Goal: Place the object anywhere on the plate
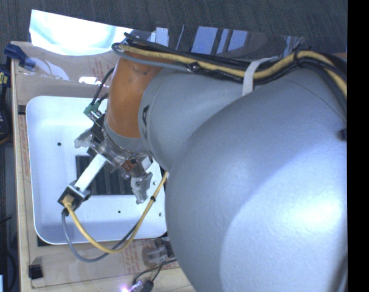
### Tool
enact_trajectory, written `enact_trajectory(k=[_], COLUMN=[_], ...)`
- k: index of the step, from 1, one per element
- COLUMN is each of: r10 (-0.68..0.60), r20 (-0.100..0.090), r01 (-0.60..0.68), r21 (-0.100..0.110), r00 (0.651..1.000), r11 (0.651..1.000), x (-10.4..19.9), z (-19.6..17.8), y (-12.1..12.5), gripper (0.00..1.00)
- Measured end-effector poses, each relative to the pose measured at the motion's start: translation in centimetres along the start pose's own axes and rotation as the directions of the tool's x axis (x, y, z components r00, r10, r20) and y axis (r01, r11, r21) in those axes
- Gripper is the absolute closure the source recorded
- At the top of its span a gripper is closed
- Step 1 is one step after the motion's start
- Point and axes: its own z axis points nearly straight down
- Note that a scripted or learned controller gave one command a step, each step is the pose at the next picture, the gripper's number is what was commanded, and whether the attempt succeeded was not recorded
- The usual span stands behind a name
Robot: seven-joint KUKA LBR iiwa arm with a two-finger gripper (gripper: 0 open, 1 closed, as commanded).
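Although you can see the gripper (120, 163) over the white bin (44, 139) at center left of the frame, you cannot tell how its jaws stand or whether they grip anything. Just beneath it lies a dark rectangular patch (102, 181); whether that is the plate is unclear. Yellow and grey cables (99, 245) loop toward the lower left. Your view's right half is blocked by the grey arm (257, 181).

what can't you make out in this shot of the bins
- Right bin: camera view, hidden behind the grey arm.
- Plate and object: camera view, not identifiable; the arm covers much of the left bin.
- Gripper: camera view, its jaws are too cluttered by brackets and cable to read.
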Motion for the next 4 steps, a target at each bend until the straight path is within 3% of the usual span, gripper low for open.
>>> enact_trajectory(k=[1,2,3,4], r10=[-0.081,0.052,0.113,0.059], r20=[-0.004,0.005,-0.003,0.001], r01=[0.081,-0.052,-0.113,-0.059], r21=[-0.003,0.000,-0.002,-0.002], r00=[0.997,0.999,0.994,0.998], r11=[0.997,0.999,0.994,0.998], x=[-3.4,0.8,-4.7,-2.1], z=[-6.1,11.6,2.1,14.5], y=[1.2,-2.7,2.9,-0.3], gripper=[0.00,0.00,0.00,0.00])
